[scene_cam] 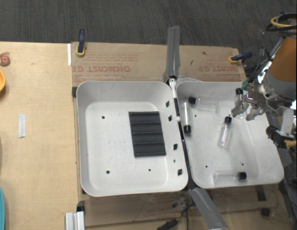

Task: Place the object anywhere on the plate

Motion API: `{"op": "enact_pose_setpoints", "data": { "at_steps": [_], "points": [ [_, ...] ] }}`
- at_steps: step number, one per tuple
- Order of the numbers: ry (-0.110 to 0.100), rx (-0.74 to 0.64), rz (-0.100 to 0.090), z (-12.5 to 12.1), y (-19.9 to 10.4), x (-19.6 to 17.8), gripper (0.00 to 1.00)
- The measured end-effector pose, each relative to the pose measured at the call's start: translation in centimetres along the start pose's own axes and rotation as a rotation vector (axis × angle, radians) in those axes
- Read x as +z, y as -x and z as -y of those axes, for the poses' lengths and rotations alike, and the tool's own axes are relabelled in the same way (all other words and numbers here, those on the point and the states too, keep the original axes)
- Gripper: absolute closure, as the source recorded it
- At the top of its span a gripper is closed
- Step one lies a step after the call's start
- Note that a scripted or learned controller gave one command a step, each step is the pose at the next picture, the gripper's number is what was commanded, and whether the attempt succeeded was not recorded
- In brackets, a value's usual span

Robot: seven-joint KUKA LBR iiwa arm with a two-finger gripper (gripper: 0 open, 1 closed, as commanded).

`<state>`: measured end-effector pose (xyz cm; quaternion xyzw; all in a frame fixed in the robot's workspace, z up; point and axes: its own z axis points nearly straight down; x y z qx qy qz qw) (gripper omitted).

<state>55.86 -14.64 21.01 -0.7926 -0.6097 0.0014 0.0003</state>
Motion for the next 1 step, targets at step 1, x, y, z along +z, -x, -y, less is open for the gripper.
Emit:
{"op": "enact_pose_setpoints", "data": {
  "at_steps": [1],
  "points": [
    [0.001,-0.323,0.001,-6.37,-6.67,-2.43,1.0]
  ]
}}
